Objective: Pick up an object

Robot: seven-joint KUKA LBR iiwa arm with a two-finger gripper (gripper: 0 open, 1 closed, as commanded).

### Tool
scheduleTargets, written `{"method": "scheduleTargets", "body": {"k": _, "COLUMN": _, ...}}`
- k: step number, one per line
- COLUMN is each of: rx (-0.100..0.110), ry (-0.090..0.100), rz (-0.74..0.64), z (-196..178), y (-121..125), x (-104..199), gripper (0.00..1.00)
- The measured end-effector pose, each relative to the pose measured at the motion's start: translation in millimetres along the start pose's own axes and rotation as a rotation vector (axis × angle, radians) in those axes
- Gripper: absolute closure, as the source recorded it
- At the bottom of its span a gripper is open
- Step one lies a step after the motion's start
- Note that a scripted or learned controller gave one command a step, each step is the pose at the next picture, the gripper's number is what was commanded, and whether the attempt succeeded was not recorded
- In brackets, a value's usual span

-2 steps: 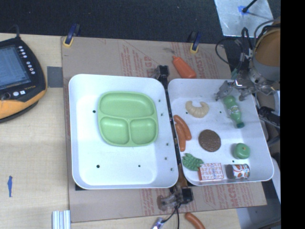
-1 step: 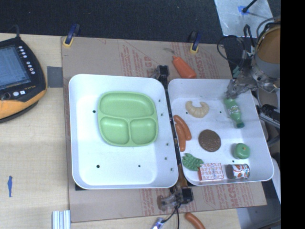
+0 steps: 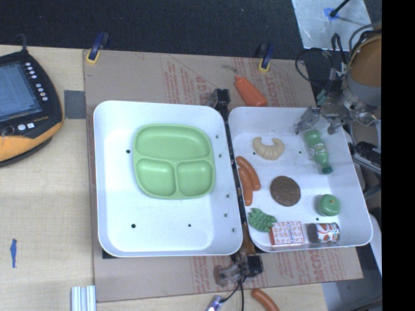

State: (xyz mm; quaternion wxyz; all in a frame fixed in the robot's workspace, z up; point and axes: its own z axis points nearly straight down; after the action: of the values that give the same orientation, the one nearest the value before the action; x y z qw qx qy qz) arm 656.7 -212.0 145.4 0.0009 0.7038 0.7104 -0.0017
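The gripper (image 3: 319,120) hangs over the right bin's (image 3: 360,193) far edge, fingers spread, gripping nothing, just above a green bottle (image 3: 318,150) lying near the bin's far right corner. A croissant (image 3: 268,148) lies beside it; a green tray (image 3: 174,160) sits in the left bin (image 3: 113,186).

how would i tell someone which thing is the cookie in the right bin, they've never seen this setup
Start at the right-hand white bin, the one crowded with toy food. Look near its middle, below the pale croissant and right of the hot dog. The cookie is the flat, dark brown round disc lying there, the only brown circle among its neighbours.
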Motion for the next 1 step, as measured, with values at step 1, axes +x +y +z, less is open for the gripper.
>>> {"method": "scheduleTargets", "body": {"k": 1, "rx": 0.003, "ry": 0.002, "rz": 0.005, "z": 13.2, "y": -13.0, "x": 0.6, "gripper": 0.00}}
